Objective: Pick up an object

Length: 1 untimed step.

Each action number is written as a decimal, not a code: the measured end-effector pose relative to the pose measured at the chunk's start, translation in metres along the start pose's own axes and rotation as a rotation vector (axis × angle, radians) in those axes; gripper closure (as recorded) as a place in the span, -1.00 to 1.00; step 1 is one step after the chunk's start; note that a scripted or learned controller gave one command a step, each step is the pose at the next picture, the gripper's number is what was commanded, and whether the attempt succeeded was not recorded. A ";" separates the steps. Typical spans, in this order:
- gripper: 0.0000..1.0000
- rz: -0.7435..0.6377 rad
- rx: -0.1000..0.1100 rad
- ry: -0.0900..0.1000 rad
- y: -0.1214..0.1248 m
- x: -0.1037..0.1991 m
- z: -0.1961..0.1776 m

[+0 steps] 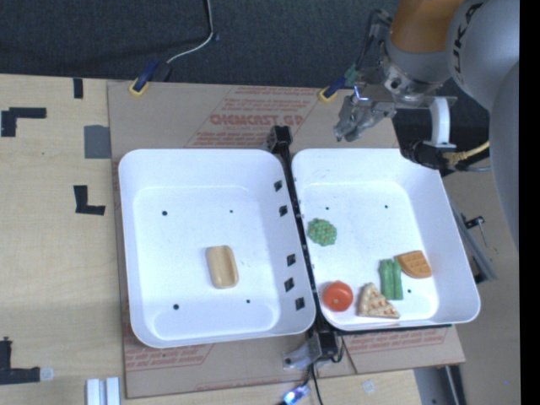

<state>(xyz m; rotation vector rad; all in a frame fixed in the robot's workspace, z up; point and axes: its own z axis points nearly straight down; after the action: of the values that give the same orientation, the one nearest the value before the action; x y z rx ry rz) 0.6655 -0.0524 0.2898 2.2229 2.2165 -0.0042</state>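
Broccoli (321, 231) lies alone in the right bin (422, 194), so the gripper (350, 126), empty above that bin's far rim, should descend straight onto it.

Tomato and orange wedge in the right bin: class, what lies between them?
In the camera view, between the tomato and the orange wedge lie the pizza slice and the green bean piece.

Even, fairly bright overhead light; white bins (202, 184) near blown out (slight glare on rims). Shadows soft and short. Overall mildly soft focus, dark backdrop (101, 15) at top underexposed.
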 end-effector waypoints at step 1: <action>1.00 0.002 0.000 0.002 -0.039 -0.068 -0.027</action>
<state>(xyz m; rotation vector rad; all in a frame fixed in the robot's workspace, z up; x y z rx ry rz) 0.6267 -0.1200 0.3169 2.2261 2.2154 -0.0027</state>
